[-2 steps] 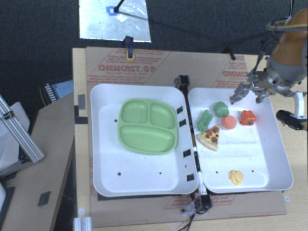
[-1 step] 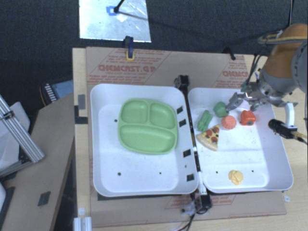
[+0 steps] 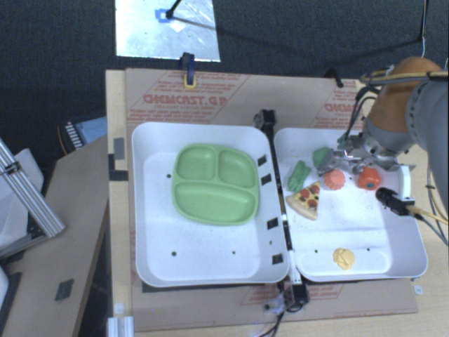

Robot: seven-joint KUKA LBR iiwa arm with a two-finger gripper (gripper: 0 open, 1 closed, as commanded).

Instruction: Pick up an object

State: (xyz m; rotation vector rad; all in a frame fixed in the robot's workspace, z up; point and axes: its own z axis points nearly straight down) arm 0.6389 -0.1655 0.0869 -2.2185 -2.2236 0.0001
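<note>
Green divided plate [image 3: 215, 184] in the left white bin [image 3: 151, 209].

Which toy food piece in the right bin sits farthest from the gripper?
The small yellow lumpy toy, alone near the front wall of the right white bin. The pizza slice, green pieces and red-orange pieces all cluster up by the gripper.

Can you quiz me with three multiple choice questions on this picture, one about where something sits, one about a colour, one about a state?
1. Where is the green divided plastic plate?
A. left white bin
B. right white bin
C. on the cardboard

2. What colour is the small lumpy toy near the right bin's front edge?
A. blue
B. yellow
C. black

3. How does the toy pizza slice lie?
A. flat on the bin floor
B. lifted in the air
C. on the plate

Answers: 1 A, the plate fills the left bin. 2 B, it is yellow. 3 A, it rests on the floor beside the green toy piece.
</note>
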